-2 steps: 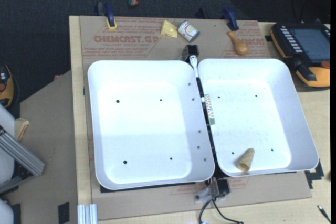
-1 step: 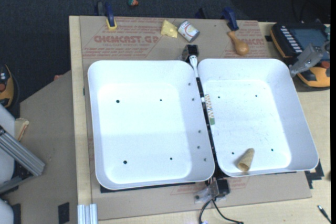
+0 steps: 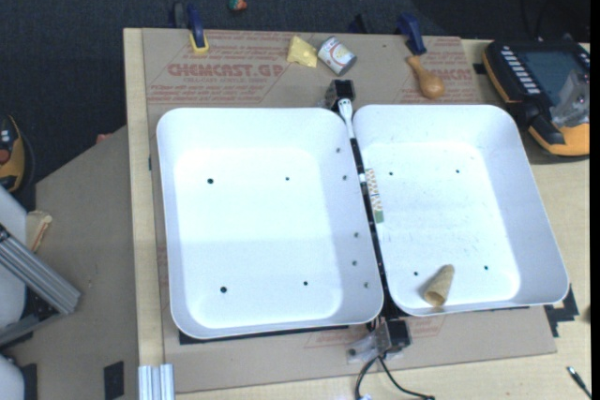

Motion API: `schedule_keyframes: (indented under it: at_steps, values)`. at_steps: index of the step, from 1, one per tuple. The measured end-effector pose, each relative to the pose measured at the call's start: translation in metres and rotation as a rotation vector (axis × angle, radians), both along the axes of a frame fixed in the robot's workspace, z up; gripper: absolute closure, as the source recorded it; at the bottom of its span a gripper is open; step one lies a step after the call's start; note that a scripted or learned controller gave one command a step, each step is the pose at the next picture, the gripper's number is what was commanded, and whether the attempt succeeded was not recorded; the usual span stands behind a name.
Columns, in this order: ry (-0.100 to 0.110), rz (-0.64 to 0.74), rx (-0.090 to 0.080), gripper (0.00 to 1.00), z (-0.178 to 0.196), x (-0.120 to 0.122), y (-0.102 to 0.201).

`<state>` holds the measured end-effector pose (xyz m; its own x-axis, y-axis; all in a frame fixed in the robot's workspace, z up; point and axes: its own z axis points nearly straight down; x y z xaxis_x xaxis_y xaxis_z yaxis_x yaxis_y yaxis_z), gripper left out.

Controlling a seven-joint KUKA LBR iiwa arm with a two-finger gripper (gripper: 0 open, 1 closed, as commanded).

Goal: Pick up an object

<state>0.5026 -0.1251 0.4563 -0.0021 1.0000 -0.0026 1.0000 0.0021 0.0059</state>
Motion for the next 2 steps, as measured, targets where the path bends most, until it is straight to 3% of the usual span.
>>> schedule_keyframes:
  at_steps: [1,2]
  values:
    - [0.014,0.003,0.005,1.0,-0.087,0.028,0.041]
    - [0.023,0.005,0.007,1.0,-0.201,-0.02,0.123]
